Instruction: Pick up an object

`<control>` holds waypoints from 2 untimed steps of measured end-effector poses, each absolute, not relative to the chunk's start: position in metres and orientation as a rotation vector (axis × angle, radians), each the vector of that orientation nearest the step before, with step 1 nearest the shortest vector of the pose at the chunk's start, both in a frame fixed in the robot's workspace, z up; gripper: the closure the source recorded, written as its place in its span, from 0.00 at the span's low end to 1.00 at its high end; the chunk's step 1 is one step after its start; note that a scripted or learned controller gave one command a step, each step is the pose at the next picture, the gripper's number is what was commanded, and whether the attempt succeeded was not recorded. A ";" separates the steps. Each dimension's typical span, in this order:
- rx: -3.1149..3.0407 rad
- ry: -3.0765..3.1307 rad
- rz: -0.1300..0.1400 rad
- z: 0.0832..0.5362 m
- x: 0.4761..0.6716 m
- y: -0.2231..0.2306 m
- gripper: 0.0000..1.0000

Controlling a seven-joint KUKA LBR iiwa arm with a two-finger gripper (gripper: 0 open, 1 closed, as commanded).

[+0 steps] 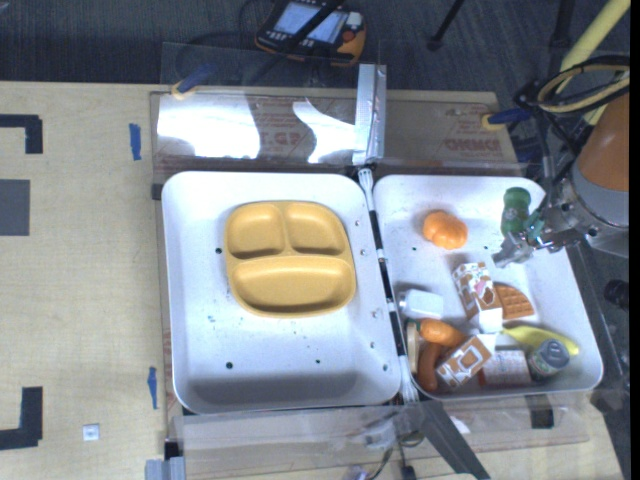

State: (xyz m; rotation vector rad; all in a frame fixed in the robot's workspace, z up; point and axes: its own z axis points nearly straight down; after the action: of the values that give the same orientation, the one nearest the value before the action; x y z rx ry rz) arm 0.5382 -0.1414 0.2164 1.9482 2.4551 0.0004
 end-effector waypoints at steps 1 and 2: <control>1.861 2.535 -0.001 0.184 0.538 -0.129 1.00; 1.871 2.527 -0.001 0.175 0.530 -0.104 1.00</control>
State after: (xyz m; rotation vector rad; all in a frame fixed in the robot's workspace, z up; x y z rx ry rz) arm 0.5296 -0.1039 0.1754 1.8712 2.5271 -0.0011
